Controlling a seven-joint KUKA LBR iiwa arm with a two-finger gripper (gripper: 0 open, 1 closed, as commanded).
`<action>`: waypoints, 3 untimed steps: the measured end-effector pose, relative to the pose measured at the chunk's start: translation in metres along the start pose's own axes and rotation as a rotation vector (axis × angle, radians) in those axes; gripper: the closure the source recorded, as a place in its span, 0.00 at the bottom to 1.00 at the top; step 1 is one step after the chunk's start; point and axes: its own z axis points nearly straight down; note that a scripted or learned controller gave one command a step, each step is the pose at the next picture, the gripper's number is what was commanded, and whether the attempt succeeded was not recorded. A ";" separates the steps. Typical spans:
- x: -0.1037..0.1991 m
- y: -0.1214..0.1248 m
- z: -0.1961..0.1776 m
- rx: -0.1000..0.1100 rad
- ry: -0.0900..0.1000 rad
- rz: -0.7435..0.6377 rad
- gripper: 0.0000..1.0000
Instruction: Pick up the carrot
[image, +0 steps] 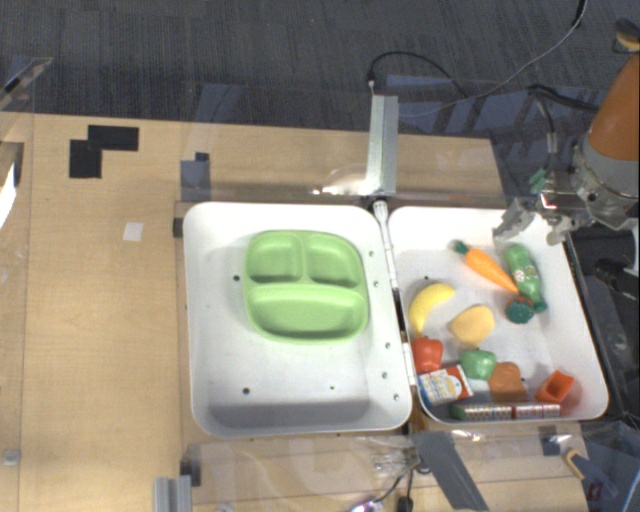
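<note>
My jaws (533, 222) hang spread and empty over the right bin's (590, 345) far edge. The carrot (487, 265) lies in that bin near its far edge, beside a green bottle (523, 272).

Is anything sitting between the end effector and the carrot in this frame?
Nothing visible blocks it. The end effector hangs over the right bin's upper right corner, and the carrot lies just below-left of it with bare bin floor between. A green bottle lies close along the carrot's right side and may crowd a grasp.
</note>
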 end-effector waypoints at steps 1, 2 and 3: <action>-0.002 0.016 0.116 0.002 0.000 0.080 0.00; -0.021 0.036 0.141 -0.012 0.010 0.323 0.00; -0.021 0.037 0.131 -0.016 0.004 0.316 1.00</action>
